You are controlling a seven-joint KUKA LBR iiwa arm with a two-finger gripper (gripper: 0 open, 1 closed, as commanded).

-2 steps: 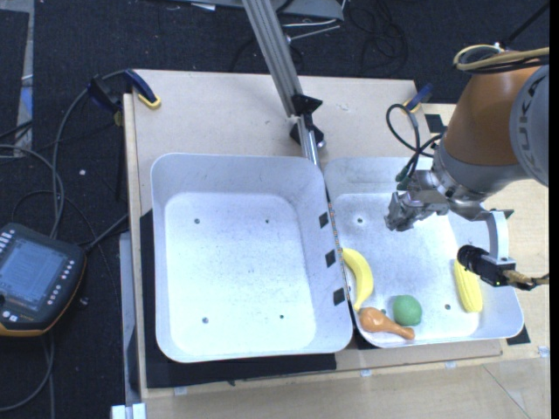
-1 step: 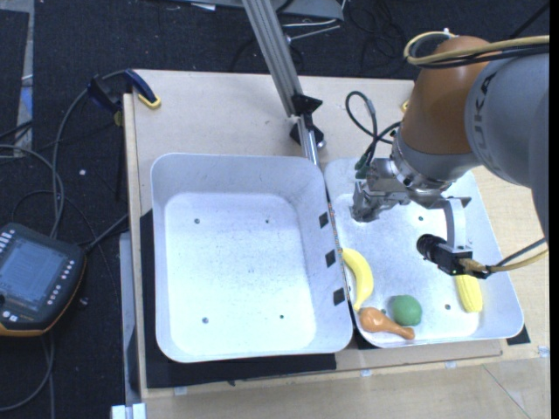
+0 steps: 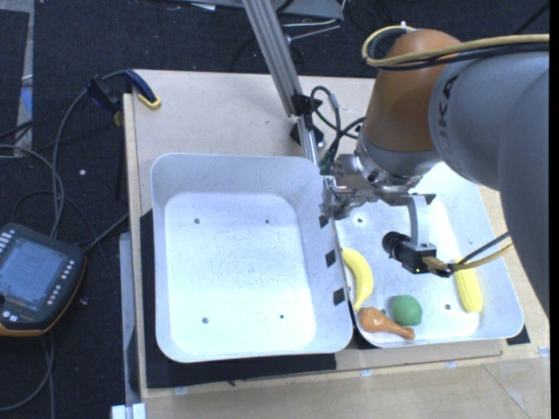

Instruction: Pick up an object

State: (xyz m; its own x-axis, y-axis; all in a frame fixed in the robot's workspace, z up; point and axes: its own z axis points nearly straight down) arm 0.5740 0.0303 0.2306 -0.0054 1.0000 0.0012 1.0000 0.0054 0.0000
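The end effector is seen above the right bin's left edge. A banana, green ball, orange drumstick and corn cob are seen at its near side.

arm cut off at right edge, right bin partly hidden (upper part), end effector finger state unclear

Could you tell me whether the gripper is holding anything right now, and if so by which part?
It cannot be told: the gripper sits over the right bin's upper left, with nothing visibly between it.
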